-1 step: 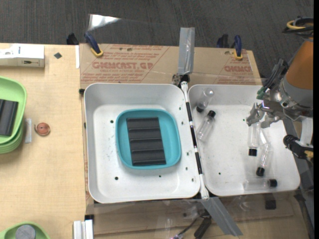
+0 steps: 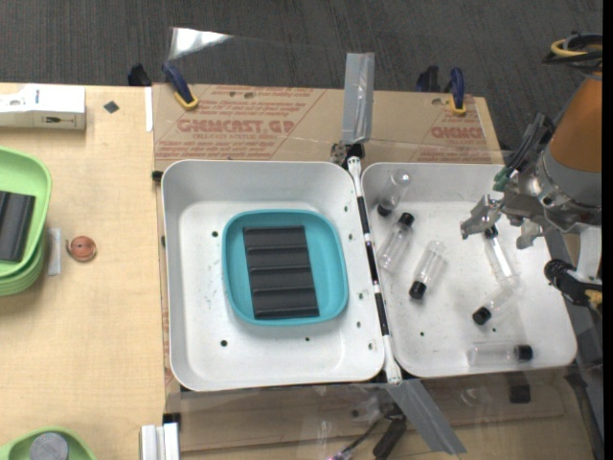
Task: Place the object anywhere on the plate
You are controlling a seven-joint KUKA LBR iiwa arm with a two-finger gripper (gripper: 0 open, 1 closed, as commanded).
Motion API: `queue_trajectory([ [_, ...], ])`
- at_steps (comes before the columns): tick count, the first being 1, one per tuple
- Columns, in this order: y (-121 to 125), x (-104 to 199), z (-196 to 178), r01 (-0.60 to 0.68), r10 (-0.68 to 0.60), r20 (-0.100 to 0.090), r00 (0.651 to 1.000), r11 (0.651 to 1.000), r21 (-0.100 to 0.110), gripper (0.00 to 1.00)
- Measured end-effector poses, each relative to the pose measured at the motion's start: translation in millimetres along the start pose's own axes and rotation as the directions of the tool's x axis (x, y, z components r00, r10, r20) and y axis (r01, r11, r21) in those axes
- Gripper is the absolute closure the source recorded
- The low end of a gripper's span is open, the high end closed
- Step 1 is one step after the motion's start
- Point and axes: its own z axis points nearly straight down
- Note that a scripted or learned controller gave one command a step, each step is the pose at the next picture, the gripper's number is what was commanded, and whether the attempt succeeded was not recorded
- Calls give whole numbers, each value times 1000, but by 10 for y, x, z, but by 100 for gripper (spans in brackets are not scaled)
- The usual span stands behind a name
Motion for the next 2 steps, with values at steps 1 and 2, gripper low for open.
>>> queue_trajectory([
  [1,6,-4,-83,3,-3,2,1000,1000,1,100],
  [2,12,-9,-163,5,-5,3,1000,1000,2,100],
])
